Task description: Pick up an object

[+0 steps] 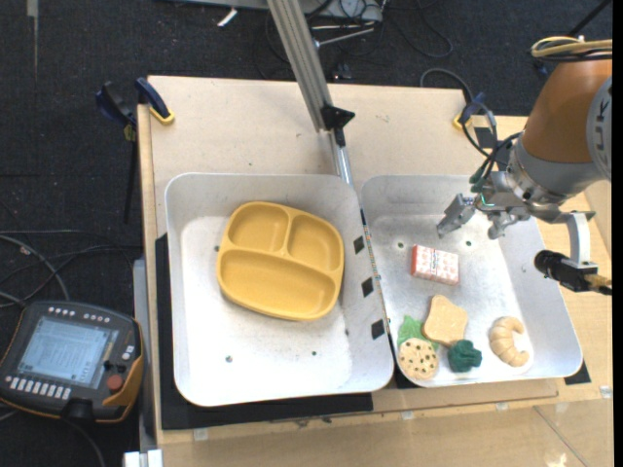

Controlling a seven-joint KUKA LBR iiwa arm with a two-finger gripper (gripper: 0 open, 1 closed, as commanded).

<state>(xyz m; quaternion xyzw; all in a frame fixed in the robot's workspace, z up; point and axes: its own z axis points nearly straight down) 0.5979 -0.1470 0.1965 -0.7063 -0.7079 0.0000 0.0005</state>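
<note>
Gripper (477, 214) is seen above the upper part of the right bin (545, 300), carried by the grey arm (569, 125) with its orange band; its two fingers are spread apart, and nothing is held between them. Just below and to the left of the fingertips, a small red and white box (435, 264) is laid flat on the bin floor, its long axis running roughly left to right with a slight downward tilt toward the right. It is apart from the fingers. Further down the same bin, a slice of toast (446, 320) is shown with a chocolate-chip cookie (419, 358) at its lower left, a green broccoli piece (464, 356) just below it, and a croissant (510, 341) near the lower right corner; these are grouped well clear of the box. In the left bin (195, 290), a yellow divided plate (282, 259) is placed, three compartments upward. A teach pendant (66, 353) is visible off the bench at lower left.
</note>
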